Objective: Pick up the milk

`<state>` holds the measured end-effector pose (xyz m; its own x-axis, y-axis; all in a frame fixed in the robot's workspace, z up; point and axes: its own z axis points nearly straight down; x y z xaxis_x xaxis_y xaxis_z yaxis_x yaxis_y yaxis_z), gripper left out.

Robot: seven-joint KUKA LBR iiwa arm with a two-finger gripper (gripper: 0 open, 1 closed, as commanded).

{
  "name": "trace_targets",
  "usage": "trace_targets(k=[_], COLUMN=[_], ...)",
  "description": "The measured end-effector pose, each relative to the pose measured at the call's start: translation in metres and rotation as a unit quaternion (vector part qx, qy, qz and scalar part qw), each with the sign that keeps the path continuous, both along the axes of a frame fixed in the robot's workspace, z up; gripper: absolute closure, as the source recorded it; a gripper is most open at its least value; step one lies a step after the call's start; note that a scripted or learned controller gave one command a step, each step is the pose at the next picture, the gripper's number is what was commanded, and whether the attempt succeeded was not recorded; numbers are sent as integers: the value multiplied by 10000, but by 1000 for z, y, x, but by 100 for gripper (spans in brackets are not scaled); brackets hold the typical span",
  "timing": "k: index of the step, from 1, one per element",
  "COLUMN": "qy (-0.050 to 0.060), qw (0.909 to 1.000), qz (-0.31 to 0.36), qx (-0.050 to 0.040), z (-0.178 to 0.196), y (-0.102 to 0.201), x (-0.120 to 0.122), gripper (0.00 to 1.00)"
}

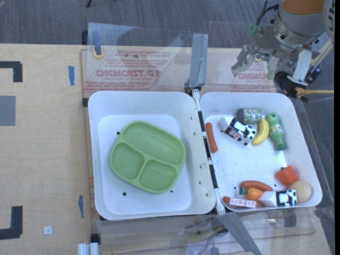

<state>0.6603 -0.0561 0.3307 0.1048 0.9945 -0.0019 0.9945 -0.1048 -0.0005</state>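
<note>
Two milk cartons, one banana, one green bottle.

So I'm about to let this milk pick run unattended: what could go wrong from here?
Two cow-patterned cartons lie in the right bin, so the wrong one may get targeted. The upper milk carton sits tight against the banana and a grey can, so the pincer could nudge or grab those instead. The lower carton is pressed near the bin's front wall, leaving little room.
</note>
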Motion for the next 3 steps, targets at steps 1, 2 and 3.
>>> trace_targets(k=[1,2,3], qy=[31,-31,-3], qw=[9980,9935,9920], qz=[-625,-1137,-1259], qx=[6,23,24], z=[-95,-185,-244], y=[123,158,285], x=[6,5,6], gripper=[0,0,0])
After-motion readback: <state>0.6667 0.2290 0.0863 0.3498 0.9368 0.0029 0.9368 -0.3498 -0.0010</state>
